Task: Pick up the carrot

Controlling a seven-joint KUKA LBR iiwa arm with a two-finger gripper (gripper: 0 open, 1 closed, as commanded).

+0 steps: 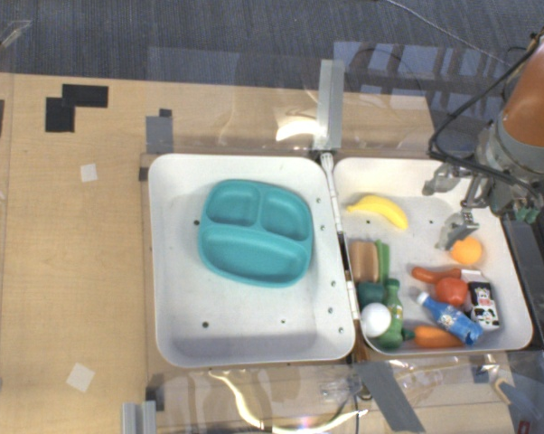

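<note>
The right bin (516,242) is crowded along its near edge, and the carrot (435,336) lies there: a short orange piece, on its side, close to the bin's near rim. A blue bottle (451,318) lies slanted right against it on the far side, with a red tomato-like piece (450,289) and a thin orange-red piece (427,275) just beyond. To the carrot's left stand a green bottle (391,315) and a white ball (375,316), with a brown block (366,260) behind them. A small black-and-white carton (483,304) sits toward the bin's right edge; its print is too small to read. A yellow banana (379,211) lies apart near the bin's far left corner, and an orange ball (466,251) rests near the right edge. The end effector (459,229) hangs over the right bin just beside that orange ball, well apart from the carrot; I cannot tell how far it is open, and nothing shows in its grasp. The left bin (177,269) carries a teal divided plate (255,231). The desk (64,269) is light wood.
</note>
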